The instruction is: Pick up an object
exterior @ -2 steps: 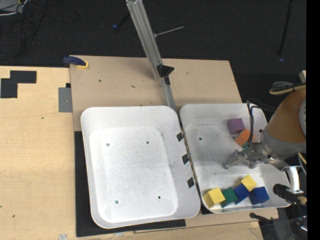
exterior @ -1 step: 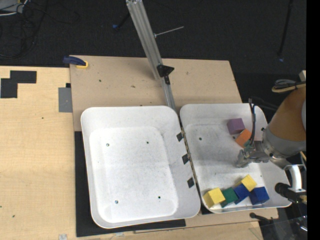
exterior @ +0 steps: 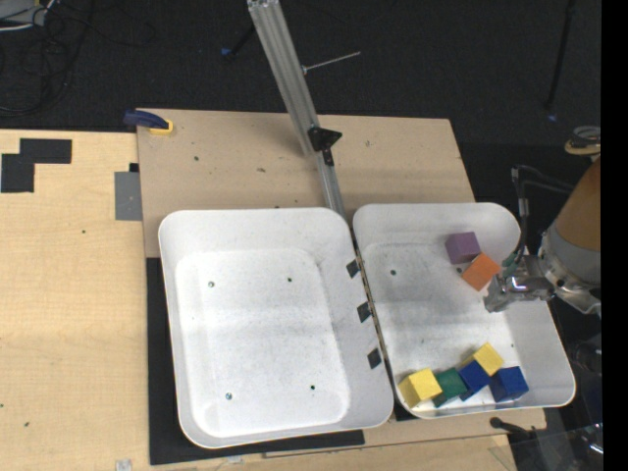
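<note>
The right bin (exterior: 535, 346) holds several small blocks. A purple block (exterior: 462, 246) lies near its back, with an orange block (exterior: 479, 272) touching its front right corner. Along the front wall sit a yellow block (exterior: 423, 387), a green block (exterior: 451, 385), a blue block (exterior: 474, 376), a second yellow block (exterior: 488, 358) and a second blue block (exterior: 509, 383), packed close together. My gripper (exterior: 502, 291) hangs low over the right side of this bin, just right of and in front of the orange block. Nothing visibly sits in it.
The left bin (exterior: 257, 324) lies beside the right one, with black clips along their shared edge. A slanted aluminium rail (exterior: 292, 81) rises from behind the bins. My arm (exterior: 579, 234) comes in over the right bin's right rim.
</note>
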Controlling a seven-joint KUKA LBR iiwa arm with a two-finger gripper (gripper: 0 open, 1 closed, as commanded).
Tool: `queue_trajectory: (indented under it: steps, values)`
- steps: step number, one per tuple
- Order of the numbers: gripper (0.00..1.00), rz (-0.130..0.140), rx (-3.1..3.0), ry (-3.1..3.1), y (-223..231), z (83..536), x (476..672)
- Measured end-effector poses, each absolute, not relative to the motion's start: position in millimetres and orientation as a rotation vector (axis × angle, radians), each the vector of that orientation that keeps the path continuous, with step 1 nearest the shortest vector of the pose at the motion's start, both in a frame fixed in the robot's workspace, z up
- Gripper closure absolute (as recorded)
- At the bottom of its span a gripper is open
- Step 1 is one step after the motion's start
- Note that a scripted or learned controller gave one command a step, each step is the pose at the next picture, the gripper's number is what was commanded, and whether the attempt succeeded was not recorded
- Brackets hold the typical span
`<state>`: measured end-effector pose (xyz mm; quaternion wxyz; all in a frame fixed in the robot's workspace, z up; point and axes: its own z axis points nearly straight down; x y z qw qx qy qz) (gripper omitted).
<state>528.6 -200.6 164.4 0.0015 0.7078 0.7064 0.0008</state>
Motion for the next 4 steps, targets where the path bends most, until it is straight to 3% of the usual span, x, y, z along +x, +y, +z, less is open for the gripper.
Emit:
queue_trajectory:
  steps: [2, 4]
  values:
    - [1.0, 0.003, 2.217, 2.22, -203, 270, 528.1]
    - [1.0, -0.001, 2.22, 2.228, -110, 269, 548.4]
